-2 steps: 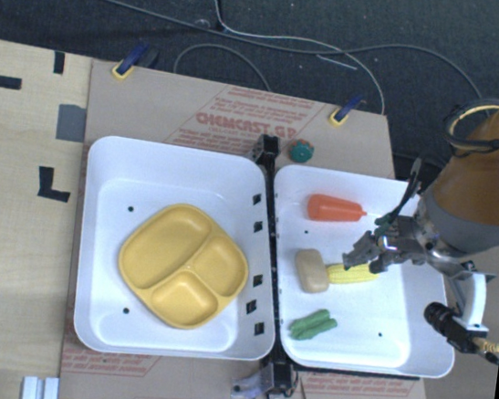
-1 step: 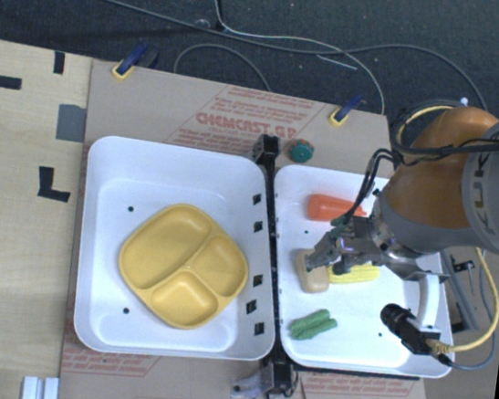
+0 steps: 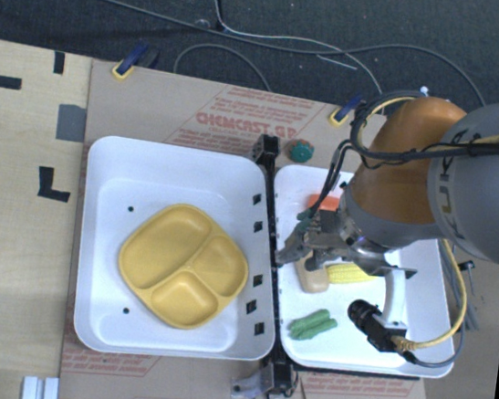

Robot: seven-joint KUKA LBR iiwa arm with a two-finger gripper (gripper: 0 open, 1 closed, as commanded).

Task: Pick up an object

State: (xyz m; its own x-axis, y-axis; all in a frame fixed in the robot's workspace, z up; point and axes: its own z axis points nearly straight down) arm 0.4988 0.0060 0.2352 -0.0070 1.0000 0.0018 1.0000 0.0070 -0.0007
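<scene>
Red lettering is running across the cardboard sheet under the bins, reading roughly "CHEMCAST GP", with smaller red print beneath it that is too small to read. Two white bins are sitting side by side on that sheet. The left bin is holding one thing, a yellow divided plate with three compartments, lying flat near its middle. The right bin is carrying several small objects: one green piece lying near the front, one yellow corn-like piece and one beige block touching it on its left, and one orange-red item partly hidden by the arm. One small teal object is resting on the cardboard just behind the bins. The gripper is hanging over the right bin's left part, just above the beige block and corn piece; whether its fingers are parted or closed I cannot tell. Two blue-and-yellow clamps are pinning the cardboard's far edge.
</scene>
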